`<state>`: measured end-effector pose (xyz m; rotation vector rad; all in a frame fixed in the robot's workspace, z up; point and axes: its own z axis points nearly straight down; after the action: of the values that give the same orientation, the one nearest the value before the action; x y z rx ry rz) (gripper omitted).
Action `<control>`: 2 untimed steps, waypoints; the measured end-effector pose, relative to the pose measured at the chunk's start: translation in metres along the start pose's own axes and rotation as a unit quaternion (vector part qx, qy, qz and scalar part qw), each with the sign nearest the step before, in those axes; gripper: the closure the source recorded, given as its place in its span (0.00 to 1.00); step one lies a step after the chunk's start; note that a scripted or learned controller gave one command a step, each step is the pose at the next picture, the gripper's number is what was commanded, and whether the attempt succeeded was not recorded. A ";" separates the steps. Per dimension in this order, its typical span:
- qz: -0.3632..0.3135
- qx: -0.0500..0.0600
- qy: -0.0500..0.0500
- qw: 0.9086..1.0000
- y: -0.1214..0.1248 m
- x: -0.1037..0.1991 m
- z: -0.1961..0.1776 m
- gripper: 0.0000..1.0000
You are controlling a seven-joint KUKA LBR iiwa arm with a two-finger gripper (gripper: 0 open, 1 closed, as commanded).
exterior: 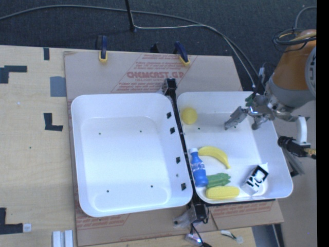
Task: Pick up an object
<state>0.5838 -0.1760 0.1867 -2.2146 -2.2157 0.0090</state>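
The right bin (234, 98) holds several objects. A round yellow fruit (189, 116) lies near its far left corner. A banana (215, 155) lies mid-bin. A blue bottle (198, 169) rests against the left wall, with a green vegetable (218, 179) and a yellow corn cob (222, 192) by the front wall. A black-and-white box (255, 178) sits at the front right. My gripper (245, 122) hangs over the bin's far right part, open, with nothing between its fingers. It is apart from all the objects.
The left bin (82, 138) stands beside the right one, joined by a black divider with clips (175, 133). Both rest on a cardboard sheet (149, 71) held by blue-and-yellow clamps. A cable (205, 30) runs across the back.
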 end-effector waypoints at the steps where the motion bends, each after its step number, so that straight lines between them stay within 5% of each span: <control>1: 0.000 -0.001 0.000 1.000 -0.003 -0.005 0.048 0.00; 2: 0.000 -0.002 0.000 1.000 -0.003 -0.005 0.103 0.00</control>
<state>0.5799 -0.1809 0.0839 -2.2171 -2.2185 0.0051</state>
